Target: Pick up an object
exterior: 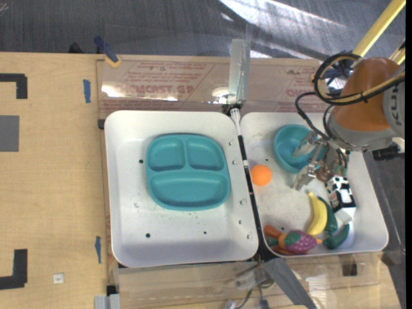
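Bench, two white bins; claw (313, 163) low in the right bin (373, 237), fingers spread, gripping nothing. Bowl (290, 148) touches its far-left side, ball (261, 176) left, banana (317, 214) just below. You'd do best centring squarely over one item before closing.

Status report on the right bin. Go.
Gripper low over right bin, beside teal bowl, nothing seen between fingers. Orange ball, banana untouched. Approach unobstructed.

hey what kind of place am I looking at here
Likely a robotics lab bench set up for pick-and-place trials: two white bins, toy food such as a banana, and a robot arm reaching in.
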Controlling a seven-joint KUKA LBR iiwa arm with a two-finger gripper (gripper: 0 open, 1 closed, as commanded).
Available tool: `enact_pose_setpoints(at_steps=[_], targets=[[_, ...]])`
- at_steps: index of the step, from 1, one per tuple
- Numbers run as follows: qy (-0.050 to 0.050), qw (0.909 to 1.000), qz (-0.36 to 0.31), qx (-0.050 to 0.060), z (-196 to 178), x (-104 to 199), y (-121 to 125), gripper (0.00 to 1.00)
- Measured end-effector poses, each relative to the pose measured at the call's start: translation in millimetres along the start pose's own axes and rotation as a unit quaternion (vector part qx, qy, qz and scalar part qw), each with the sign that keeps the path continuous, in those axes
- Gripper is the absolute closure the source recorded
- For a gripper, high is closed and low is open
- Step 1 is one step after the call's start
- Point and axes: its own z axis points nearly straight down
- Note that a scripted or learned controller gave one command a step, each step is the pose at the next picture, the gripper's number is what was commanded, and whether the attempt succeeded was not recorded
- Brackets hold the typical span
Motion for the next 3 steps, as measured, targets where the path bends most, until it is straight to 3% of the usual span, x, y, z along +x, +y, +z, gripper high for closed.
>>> enact_pose_setpoints(at_steps=[1, 2, 3], targets=[[0.012, 0.9995, 0.028, 0.001, 1.7, -18.4, 66.2, 0.0], [0.002, 0.9992, 0.04, 0.001, -0.4, 26.9, 4.7, 0.0], [0.001, 0.9937, 0.112, 0.0, -1.1, 88.4, -13.7, 0.0]])
